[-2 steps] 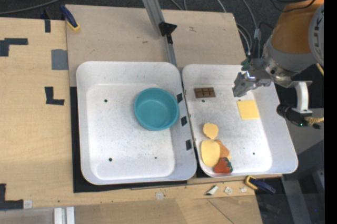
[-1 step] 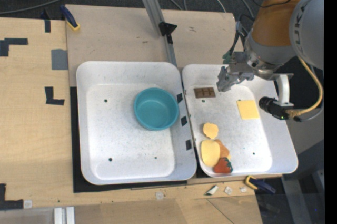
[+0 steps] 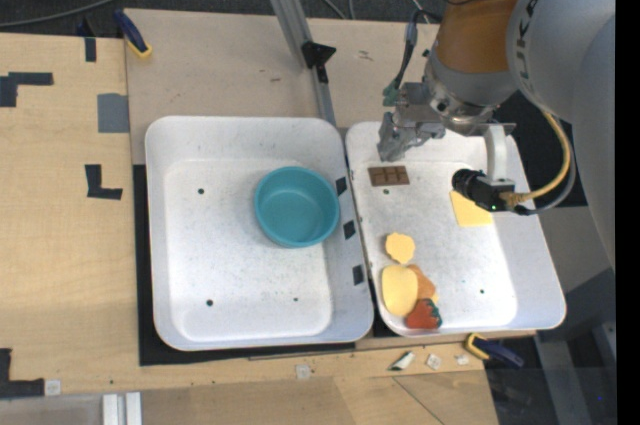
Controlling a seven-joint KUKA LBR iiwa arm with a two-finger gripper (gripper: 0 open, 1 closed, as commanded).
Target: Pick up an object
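Claw [image 3: 392, 145] above brown block [image 3: 389, 176]

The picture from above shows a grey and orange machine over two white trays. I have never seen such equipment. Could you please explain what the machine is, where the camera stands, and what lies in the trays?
The machine is a robot arm. It reaches in from the right, and its job is to pick up an object. At its end sits the tool, which hangs over the far corner of the right bin, near a brown chocolate bar. I see nothing held in it.

One fixed camera looks down at a slant on the bench.

The left bin holds a teal bowl. The right bin also holds a yellow flat piece, two yellow toy foods and a red strawberry.
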